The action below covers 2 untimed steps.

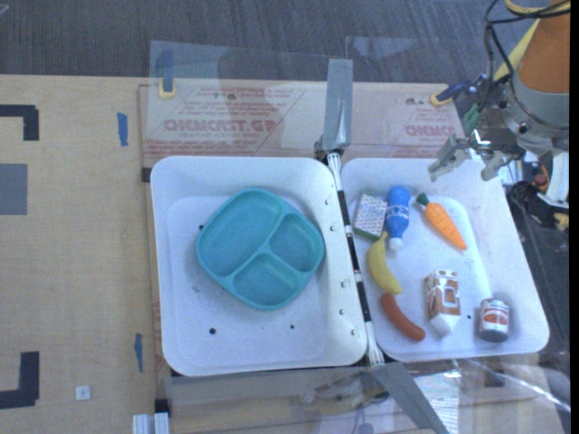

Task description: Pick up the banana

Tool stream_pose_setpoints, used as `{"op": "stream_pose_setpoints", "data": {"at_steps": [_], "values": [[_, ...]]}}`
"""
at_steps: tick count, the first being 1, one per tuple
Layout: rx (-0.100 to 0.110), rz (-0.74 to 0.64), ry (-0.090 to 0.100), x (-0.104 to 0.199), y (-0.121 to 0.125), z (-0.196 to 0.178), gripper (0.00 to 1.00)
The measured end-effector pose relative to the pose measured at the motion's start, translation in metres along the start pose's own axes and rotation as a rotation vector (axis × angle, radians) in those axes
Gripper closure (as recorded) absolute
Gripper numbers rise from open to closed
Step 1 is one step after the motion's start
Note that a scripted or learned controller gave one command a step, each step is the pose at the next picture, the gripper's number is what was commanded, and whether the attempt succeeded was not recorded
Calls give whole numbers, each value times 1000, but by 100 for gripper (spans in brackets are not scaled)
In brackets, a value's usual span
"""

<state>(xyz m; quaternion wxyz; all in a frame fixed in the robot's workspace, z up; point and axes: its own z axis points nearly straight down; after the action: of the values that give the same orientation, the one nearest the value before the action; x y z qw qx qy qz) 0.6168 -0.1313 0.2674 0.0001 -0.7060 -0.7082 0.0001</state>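
The gripper (470, 161) hovers at the right bin's (529, 269) 1 o'clock corner, fingers spread and holding nothing. The banana (382, 268) lies at the bin's 9 o'clock side, between bottle (398, 213) and sausage (402, 317).

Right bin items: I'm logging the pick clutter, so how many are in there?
7: banana, sausage, blue bottle, patterned packet, carrot, carton, can. None looks hidden.
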Motion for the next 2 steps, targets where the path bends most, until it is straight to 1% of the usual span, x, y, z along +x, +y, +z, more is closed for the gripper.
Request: {"op": "stream_pose_setpoints", "data": {"at_steps": [1, 2], "values": [[2, 169, 1, 72, -46, 83, 0], [0, 37, 1, 37, -40, 173, 0]]}}
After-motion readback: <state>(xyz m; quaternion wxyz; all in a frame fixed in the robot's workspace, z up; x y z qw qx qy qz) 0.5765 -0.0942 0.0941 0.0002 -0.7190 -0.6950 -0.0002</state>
